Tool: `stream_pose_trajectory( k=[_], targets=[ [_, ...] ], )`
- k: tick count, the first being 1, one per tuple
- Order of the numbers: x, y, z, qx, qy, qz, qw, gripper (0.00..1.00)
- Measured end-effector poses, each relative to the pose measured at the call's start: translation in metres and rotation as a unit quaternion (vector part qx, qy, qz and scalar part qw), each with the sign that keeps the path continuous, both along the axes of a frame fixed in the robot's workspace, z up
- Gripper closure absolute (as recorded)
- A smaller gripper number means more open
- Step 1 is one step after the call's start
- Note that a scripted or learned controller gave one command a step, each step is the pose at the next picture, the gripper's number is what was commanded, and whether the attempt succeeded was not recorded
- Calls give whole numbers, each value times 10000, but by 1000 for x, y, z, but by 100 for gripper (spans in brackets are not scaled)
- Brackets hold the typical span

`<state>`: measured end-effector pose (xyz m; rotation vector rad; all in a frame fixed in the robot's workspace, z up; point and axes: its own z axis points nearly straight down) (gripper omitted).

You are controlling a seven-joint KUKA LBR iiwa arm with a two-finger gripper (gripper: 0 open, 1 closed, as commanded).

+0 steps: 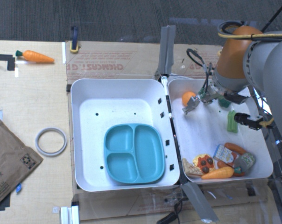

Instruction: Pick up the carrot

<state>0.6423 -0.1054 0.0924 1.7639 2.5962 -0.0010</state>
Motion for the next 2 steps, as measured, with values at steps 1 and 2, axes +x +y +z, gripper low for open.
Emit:
stream_pose_trajectory(
  k=[1, 2],
  targets=[
    [17, -6, 1, 5, -4, -1269, 9919, 0],
    [18, -6, 10, -9, -11, -1252, 9921, 100]
  ],
)
